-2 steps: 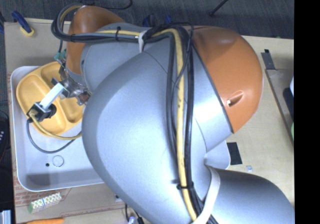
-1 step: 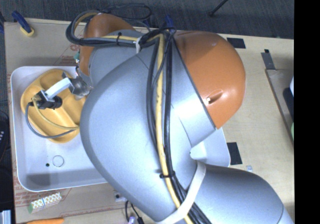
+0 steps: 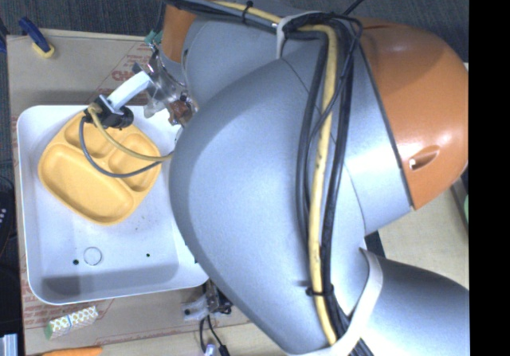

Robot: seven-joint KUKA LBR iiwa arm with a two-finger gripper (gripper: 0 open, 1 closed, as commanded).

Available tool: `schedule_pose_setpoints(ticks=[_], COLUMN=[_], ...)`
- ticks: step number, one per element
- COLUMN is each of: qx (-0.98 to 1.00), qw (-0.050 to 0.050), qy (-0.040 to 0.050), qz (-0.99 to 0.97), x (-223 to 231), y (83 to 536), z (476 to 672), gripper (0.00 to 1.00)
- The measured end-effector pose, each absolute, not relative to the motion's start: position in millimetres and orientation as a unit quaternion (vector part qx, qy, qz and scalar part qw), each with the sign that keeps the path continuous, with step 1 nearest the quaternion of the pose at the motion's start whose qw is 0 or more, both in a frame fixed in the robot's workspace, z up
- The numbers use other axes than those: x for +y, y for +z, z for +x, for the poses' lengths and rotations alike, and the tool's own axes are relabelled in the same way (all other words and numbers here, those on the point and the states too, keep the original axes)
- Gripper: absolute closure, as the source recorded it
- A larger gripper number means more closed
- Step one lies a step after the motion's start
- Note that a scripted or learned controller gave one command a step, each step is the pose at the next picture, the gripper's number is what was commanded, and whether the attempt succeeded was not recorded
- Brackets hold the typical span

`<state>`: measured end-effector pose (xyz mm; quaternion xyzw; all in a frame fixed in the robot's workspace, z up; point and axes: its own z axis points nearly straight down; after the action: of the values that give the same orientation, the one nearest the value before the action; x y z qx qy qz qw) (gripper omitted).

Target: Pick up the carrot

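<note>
My gripper [image 3: 165, 97] hangs over the back right corner of the left white bin [image 3: 48, 267], just past the yellow tray's far edge. Its metal parts are crowded together and partly covered by the arm. A white bar with a black end [image 3: 119, 107] sticks out from it to the left, over the tray. I cannot make out a carrot inside the bin. A thin orange sliver [image 3: 76, 351] lies at the bottom edge of the view, outside the bin, and I cannot tell what it is.
A yellow sectioned tray [image 3: 100, 175] lies tilted in the left bin with a black cable [image 3: 127, 157] looping over it. The grey and orange arm [image 3: 319, 171] covers the right side. A blue and yellow tool [image 3: 36, 37] and a green-white packet [image 3: 72, 319] lie on the bench.
</note>
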<state>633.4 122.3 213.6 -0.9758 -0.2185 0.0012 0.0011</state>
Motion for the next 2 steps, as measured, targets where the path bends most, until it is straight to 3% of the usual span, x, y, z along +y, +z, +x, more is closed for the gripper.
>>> schedule_pose_setpoints(ticks=[1,2], qx=[-0.177,-0.118], qw=[0.001,-0.001], qy=[0.0032,0.0035], qz=[-0.984,-0.993], x=[120,100], y=[151,109], z=[646.5,574.5], gripper=[0.0,0.0])
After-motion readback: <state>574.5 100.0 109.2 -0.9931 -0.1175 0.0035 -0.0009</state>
